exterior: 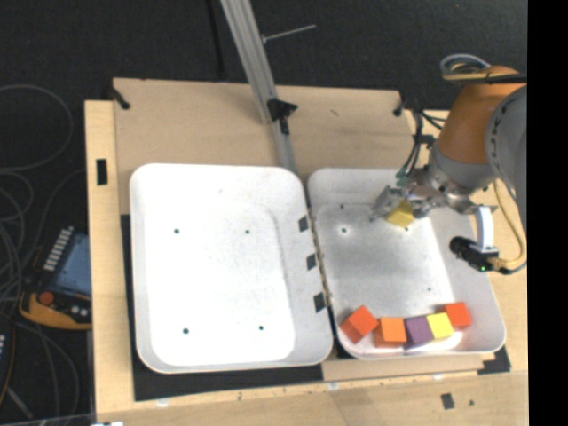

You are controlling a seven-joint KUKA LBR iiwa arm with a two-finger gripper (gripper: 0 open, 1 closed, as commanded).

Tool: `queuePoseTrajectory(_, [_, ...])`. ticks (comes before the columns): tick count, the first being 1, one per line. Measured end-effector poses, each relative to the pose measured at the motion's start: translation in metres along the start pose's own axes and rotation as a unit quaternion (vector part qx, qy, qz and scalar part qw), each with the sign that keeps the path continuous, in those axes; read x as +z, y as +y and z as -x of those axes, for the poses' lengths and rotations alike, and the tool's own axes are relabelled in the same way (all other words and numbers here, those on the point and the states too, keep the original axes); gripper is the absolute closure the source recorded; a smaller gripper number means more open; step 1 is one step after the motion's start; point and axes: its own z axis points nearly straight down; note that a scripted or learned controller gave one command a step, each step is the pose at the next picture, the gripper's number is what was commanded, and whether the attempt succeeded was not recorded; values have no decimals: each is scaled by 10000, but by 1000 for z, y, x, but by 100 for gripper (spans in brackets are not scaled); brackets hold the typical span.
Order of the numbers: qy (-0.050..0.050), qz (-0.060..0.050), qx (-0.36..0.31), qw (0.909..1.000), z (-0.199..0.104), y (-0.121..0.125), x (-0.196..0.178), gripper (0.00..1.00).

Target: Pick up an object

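Observation:
My gripper (398,209) hangs over the far right part of the right bin (382,264), reaching in from the right. A small yellow block (401,217) sits between its fingers, and it looks lifted slightly off the bin floor. Along the near edge of the right bin lies a row of blocks: an orange-red one (358,323), an orange one (391,329), a purple one (417,330), a yellow one (440,326) and a red-orange one (458,315).
The left bin (217,264) is beside the right one, with dark clips at the seam between them. A grey metal pole (257,69) rises from the bench behind the bins. Cables and a handheld pendant (62,278) lie on the floor at left.

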Motion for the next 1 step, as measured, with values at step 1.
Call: queuePoseTrajectory(1, [31,-105,15,9999,14,14,17,0])
